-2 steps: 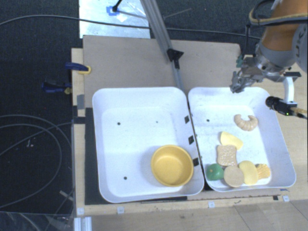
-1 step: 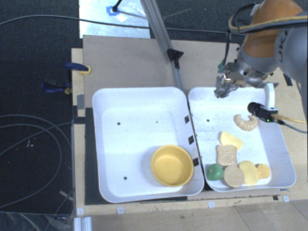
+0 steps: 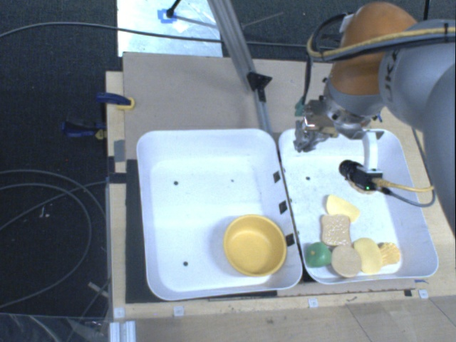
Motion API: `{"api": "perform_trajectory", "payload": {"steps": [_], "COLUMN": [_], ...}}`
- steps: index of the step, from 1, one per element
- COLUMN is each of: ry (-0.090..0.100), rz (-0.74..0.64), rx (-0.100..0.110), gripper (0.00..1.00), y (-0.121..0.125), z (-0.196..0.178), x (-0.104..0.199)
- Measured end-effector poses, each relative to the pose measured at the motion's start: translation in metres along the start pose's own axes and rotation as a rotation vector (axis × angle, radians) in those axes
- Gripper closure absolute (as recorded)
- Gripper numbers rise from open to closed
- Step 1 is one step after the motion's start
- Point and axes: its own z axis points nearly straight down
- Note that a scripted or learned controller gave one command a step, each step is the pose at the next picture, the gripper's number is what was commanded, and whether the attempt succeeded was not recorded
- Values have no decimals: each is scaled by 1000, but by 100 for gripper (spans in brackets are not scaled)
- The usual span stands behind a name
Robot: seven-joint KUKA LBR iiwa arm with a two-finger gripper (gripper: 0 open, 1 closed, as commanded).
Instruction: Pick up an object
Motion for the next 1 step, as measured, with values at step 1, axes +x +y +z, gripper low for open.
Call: {"api": "perform_trajectory", "payload": {"steps": [1], "ry": [0], "rz": [0], "rx": [-3], "gripper": [100], "y": [-5], "z": [-11], "x": [45]}}
